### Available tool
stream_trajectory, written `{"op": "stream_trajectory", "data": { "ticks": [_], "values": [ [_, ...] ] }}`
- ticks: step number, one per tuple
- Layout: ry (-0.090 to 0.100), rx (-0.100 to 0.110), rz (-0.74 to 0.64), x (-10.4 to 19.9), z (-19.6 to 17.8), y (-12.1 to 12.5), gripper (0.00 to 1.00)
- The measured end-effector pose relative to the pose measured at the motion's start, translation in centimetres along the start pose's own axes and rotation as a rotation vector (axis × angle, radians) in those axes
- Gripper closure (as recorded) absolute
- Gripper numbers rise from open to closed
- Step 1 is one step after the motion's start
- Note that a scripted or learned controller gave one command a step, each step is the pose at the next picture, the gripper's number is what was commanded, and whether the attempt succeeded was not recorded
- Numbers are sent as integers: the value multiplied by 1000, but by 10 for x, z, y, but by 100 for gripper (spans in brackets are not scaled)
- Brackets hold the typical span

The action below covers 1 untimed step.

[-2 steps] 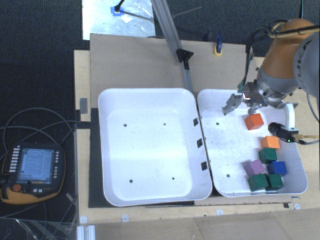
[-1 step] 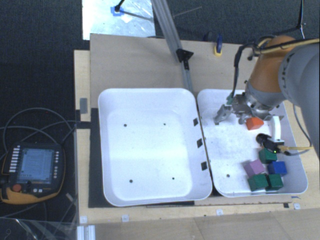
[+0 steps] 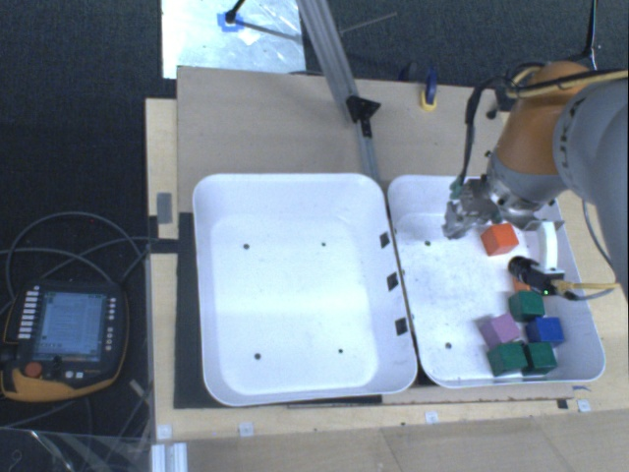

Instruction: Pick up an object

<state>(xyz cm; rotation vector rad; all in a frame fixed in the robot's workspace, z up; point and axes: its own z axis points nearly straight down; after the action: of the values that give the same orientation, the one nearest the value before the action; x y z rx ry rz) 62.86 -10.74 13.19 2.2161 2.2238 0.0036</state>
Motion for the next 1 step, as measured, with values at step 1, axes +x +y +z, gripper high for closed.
{"op": "stream_trajectory", "data": {
  "ticks": [1],
  "values": [
    [-2, -5, 0, -1, -64, -3, 100]
  ]
}}
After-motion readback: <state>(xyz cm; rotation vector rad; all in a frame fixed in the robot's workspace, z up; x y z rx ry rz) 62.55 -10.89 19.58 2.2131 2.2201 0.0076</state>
